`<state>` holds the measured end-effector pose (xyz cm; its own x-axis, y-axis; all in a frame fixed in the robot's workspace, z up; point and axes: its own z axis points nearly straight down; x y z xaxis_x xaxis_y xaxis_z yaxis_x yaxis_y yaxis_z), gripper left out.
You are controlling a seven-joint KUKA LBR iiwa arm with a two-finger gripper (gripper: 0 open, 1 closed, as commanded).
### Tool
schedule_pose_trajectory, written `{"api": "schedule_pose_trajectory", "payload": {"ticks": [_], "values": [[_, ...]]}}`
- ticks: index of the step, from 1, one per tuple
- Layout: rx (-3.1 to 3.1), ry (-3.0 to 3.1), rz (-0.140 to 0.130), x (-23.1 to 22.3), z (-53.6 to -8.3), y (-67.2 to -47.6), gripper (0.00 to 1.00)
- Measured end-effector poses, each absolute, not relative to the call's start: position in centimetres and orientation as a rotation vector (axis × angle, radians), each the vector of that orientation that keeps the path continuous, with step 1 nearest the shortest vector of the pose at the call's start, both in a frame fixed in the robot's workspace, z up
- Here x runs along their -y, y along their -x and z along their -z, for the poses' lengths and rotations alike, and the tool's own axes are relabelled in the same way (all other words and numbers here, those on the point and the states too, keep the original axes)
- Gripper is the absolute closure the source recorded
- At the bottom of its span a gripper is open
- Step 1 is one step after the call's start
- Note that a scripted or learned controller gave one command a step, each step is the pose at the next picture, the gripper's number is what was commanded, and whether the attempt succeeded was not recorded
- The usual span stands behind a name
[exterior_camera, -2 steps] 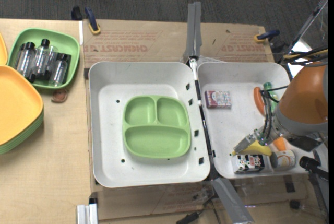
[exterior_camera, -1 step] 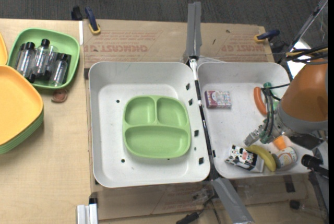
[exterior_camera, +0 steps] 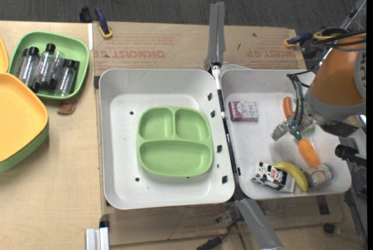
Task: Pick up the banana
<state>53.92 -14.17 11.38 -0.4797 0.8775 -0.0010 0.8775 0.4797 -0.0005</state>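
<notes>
Banana [exterior_camera: 296, 175] and carrot [exterior_camera: 308, 152] in right bin [exterior_camera: 256, 187], green plate [exterior_camera: 175, 142] in left bin [exterior_camera: 116, 126]

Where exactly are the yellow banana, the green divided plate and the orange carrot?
yellow banana [exterior_camera: 295, 174], camera view, middle of its curve
green divided plate [exterior_camera: 174, 141], camera view, central ridge
orange carrot [exterior_camera: 308, 152], camera view, mid-body

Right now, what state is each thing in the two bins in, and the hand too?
Banana: lying flat in the right bin, not picked up.
Carrot: lying flat near the hand.
Small pink box: lying flat, apart from the rest.
Black-and-white packet: lying against the banana.
Green divided plate: upright in the left bin.
Hand: above the right bin, holding nothing.
</notes>
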Motion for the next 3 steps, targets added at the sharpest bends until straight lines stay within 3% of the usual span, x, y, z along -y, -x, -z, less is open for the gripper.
{"api": "schedule_pose_trajectory", "payload": {"ticks": [1, 2, 3], "values": [[-2.792, -1.435, 0.002, 17.8, -10.4, -57.8, 1.00], [-2.827, -1.366, 0.001, 21.4, -22.0, -53.5, 1.00], [-2.949, -1.071, 0.002, 22.2, -25.9, -56.7, 1.00]]}}
